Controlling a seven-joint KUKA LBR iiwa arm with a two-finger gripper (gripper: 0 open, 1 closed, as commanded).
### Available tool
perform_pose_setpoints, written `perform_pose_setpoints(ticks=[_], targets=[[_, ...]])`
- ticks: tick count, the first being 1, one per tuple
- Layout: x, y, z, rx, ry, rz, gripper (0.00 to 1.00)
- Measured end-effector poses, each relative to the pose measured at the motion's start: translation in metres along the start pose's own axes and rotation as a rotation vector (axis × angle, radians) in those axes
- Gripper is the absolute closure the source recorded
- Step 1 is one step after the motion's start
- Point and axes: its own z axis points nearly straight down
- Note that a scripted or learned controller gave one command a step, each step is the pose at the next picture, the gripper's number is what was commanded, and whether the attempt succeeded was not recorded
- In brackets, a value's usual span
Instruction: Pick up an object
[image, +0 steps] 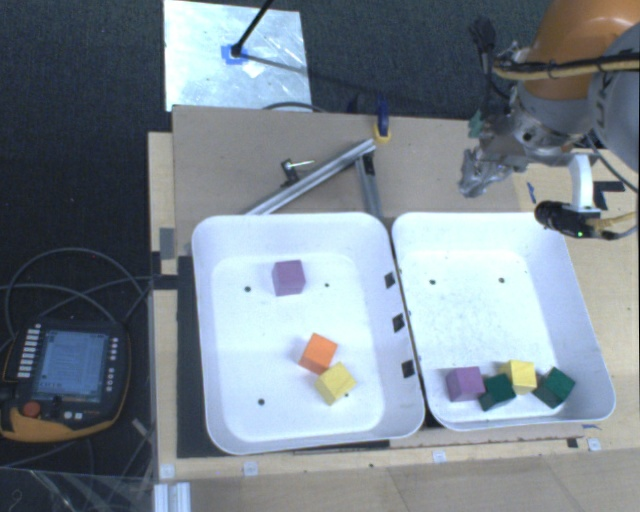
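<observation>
Left bin (215, 300) — purple block (288, 277), orange block (319, 351) touching yellow block (336, 382). Right bin (560, 290) — purple, yellow and two green blocks clustered at near edge. Gripper (478, 178) — above bench beyond right bin, nothing between its fingers; finger spread cannot be told.

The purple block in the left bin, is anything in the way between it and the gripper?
Nothing visible blocks it. The gripper hangs above the bench behind the right bin, and the purple block sits alone, apart from the orange block and yellow block.
</observation>
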Motion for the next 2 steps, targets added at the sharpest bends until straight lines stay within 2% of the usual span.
perform_pose_setpoints(ticks=[2], targets=[[0.112,0.004,-0.002,0.001,0.001,-0.001,1.0]])
